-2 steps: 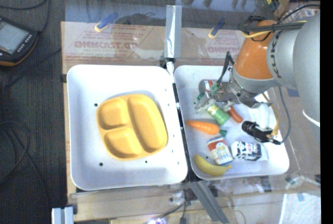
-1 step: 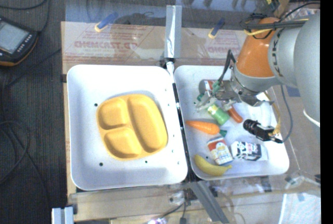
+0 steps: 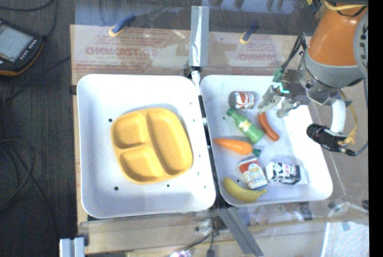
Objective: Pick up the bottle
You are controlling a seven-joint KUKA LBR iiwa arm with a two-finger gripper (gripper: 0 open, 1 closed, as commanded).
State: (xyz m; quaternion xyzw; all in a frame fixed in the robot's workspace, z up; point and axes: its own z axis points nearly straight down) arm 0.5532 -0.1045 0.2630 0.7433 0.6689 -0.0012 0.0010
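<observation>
Green bottle lying flat, left of and below end effector, long axis diagonal, cap pointing upper-left, end effector fingers spread, grasping nothing

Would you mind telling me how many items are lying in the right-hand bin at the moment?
7: a can at the top, a green bottle, a sausage, a carrot, a yogurt cup, a black-and-white carton, and a banana in front.

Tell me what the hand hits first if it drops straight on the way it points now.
Likely the red sausage, just below the hand. The green bottle lies further left, off that line. Depth is unclear from this slanted view.
</observation>
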